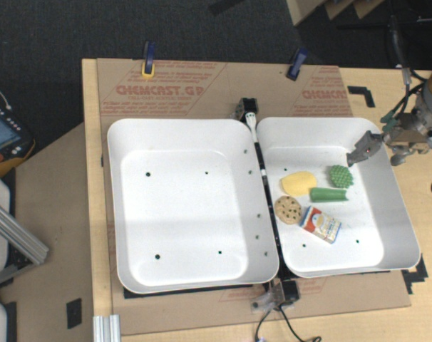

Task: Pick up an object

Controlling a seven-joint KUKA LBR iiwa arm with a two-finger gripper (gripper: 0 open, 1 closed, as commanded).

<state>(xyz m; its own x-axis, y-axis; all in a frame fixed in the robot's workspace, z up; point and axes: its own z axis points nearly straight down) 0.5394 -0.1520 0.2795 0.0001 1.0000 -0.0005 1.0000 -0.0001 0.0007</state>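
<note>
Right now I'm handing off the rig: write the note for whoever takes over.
Gripper: over the right bin's upper right corner, nothing visible between its fingers.
Things, all in the right bin: yellow piece, green bumpy piece, green stick, cookie, small carton, clustered near the bin's middle.
Left bin: next to it, to the left.
Done: nothing picked yet.
Left: descend on one item, likely the green bumpy piece nearest the gripper, grasp and lift.

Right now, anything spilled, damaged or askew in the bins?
Nothing stands out. The yellow piece, green brush-like piece, green stick, cookie and small carton lie clustered in the right bin, none spilled.
</note>
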